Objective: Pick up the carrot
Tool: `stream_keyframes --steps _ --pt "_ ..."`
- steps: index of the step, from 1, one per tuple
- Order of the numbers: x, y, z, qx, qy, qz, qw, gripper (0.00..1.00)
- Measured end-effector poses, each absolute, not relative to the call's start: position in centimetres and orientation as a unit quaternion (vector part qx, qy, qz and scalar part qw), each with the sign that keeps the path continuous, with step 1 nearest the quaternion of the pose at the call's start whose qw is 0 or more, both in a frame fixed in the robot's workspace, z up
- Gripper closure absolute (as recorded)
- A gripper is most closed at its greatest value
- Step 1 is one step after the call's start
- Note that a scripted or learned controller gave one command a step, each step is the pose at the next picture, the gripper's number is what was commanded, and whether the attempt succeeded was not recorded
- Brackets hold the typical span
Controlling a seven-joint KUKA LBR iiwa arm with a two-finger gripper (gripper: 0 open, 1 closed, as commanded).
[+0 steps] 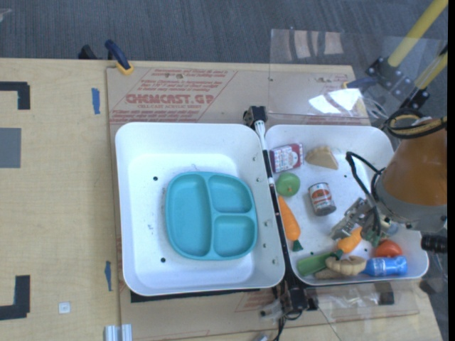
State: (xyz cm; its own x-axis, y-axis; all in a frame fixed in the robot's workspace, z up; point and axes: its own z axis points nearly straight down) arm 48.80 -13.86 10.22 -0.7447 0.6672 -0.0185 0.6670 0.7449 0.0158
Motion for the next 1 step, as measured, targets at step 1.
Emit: stream_keyframes --steps 1 --pt "54.24 -8.06 18.71 0.441 0.898 0.0025 0.004 1.00"
